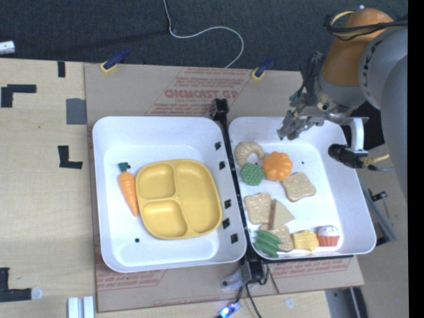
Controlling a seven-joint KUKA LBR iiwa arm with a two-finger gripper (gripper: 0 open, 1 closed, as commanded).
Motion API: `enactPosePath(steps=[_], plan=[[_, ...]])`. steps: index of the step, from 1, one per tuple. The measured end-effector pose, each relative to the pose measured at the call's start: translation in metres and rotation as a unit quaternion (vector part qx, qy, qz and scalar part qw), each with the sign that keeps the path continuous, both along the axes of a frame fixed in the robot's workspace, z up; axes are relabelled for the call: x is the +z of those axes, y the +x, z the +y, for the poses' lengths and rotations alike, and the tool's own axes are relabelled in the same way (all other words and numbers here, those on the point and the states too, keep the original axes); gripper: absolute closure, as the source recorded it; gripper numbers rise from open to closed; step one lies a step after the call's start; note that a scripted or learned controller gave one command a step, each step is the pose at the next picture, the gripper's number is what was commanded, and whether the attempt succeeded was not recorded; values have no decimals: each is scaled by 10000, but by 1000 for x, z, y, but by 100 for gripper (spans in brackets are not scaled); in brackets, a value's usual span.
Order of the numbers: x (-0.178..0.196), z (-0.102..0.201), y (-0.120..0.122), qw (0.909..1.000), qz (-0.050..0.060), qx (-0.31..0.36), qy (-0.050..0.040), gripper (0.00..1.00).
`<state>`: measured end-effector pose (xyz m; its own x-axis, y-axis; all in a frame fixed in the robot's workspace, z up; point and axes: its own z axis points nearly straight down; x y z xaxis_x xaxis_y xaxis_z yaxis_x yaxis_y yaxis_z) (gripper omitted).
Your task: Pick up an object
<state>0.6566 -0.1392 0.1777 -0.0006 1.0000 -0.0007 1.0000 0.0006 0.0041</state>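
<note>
My gripper (289,130) hangs over the back of the right bin (344,197), above and to the right of the toy food. Nothing shows between its fingers. Below it lie a beige ring-shaped pastry (248,152), an orange pumpkin (277,165), a green round piece (252,174) and a slice of toast (299,187). Further forward sit crackers (260,207), a green vegetable (267,242), a yellow piece (305,241) and a cupcake (328,235).
The left bin (109,138) holds a yellow divided plate (177,197) and a toy carrot (128,189) at its left. A black divider (227,171) separates the bins. A white cable (199,32) lies behind them.
</note>
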Motion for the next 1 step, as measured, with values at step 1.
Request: enactPosePath(steps=[1], plan=[[50,0,1,10000,2,4,0,100]])
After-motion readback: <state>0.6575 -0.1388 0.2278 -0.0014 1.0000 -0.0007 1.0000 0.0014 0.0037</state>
